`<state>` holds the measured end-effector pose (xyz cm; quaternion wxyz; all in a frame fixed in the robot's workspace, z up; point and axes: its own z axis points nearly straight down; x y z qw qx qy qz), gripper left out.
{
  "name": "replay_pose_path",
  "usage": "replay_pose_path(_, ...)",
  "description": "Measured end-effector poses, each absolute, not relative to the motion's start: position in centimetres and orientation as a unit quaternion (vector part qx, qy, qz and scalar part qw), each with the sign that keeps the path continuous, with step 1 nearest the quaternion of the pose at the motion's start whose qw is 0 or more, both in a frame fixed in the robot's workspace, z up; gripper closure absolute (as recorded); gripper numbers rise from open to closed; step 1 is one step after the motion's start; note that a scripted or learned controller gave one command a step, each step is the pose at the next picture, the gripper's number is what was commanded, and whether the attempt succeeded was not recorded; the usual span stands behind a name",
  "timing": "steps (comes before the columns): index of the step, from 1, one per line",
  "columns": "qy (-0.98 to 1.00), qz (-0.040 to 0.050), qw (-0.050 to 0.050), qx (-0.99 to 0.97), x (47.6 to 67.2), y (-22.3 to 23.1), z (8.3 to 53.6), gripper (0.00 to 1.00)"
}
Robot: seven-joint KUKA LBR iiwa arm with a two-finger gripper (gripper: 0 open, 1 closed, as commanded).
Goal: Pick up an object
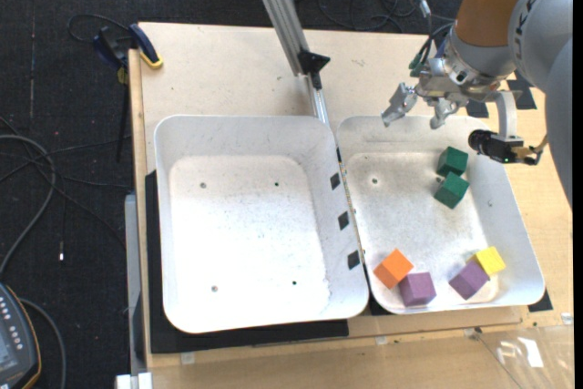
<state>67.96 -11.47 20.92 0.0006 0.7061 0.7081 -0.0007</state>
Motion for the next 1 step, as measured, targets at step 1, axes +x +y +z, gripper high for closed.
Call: replay_pose_path(1,0.705,-0.0029,-0.002,0.709,67.93,-18.64,11.17,0.0)
